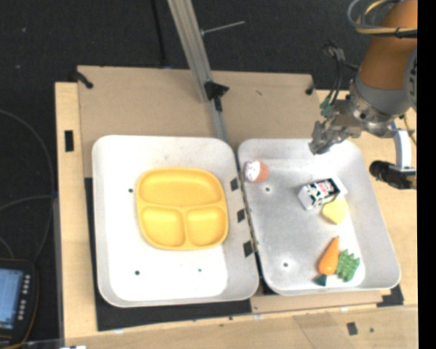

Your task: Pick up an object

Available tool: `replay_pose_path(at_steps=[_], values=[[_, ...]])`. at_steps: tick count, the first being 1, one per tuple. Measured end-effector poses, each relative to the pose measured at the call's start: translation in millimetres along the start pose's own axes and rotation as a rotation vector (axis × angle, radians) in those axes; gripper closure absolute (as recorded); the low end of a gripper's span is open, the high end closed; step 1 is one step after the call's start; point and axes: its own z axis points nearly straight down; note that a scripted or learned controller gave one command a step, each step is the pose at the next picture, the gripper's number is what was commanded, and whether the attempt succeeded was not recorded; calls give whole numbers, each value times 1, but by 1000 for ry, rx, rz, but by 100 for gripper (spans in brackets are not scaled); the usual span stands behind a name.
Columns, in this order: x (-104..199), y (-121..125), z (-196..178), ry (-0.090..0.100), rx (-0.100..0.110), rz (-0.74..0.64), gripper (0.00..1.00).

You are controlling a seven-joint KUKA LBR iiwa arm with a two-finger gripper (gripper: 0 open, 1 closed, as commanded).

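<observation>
Plywood-coloured bench [145, 104] carried two shallow white bins side by side, the left bin [112, 217] and the right bin [291, 267], their inner edges nearly touching. Grey and orange, the arm [385, 64] came in from the upper right, its orange band high above the wrist and the wrist bent down toward the far rim of the right bin. A yellow divided tray [182, 207] lay flat in the middle of the left bin, three compartments facing up. The gripper [321, 142] hung over the right bin's upper edge, apart from every object; whether it stood wide or narrow could not be told. Below it, near the bin's middle, lay a small black-and-white carton [321, 193], tilted, with a yellow block [335, 211] touching its lower right side. An orange carrot with green leaves [336, 260] lay near the bottom right corner. A small white-and-orange ball [256, 171] sat by the upper left corner.
</observation>
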Motion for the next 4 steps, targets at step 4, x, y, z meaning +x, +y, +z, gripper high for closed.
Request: replay_pose_path(at_steps=[4], values=[[199,34,2,3,2,-5,100]])
